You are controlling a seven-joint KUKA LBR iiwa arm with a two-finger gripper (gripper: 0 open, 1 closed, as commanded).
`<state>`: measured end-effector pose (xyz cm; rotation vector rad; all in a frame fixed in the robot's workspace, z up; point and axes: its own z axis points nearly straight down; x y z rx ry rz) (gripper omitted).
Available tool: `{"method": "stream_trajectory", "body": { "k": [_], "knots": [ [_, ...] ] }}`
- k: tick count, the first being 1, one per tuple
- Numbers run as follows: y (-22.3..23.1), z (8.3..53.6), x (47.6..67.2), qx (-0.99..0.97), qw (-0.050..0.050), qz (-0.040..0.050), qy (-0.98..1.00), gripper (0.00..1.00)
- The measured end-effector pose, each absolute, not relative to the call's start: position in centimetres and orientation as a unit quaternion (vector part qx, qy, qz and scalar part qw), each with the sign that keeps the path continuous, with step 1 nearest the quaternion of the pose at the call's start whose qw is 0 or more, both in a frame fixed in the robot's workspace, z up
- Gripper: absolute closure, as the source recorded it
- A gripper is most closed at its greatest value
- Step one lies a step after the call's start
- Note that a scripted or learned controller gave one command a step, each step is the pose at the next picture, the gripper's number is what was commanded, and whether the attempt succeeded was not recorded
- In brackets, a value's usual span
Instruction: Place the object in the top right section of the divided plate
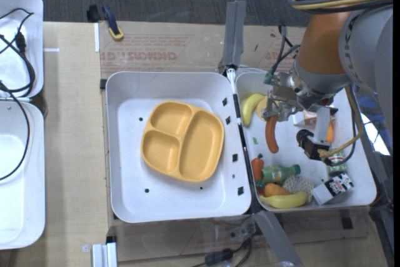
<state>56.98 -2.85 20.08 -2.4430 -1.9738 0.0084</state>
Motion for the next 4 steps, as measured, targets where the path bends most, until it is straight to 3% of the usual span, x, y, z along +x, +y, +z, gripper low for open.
{"method": "stream_trajectory", "body": {
  "k": [1,2,3,4],
  "knots": [
    [-3.7,25.0,51.7,-0.806,0.001,0.0021,-0.591,1.0],
    [3.4,19.0,53.6,-0.765,0.001,0.0028,-0.644,1.0],
    [6.0,22.0,55.9,-0.813,0.0,0.0026,-0.582,1.0],
    [12.7,16.4,60.7,-0.735,0.0,0.0021,-0.678,1.0]
  ]
}}
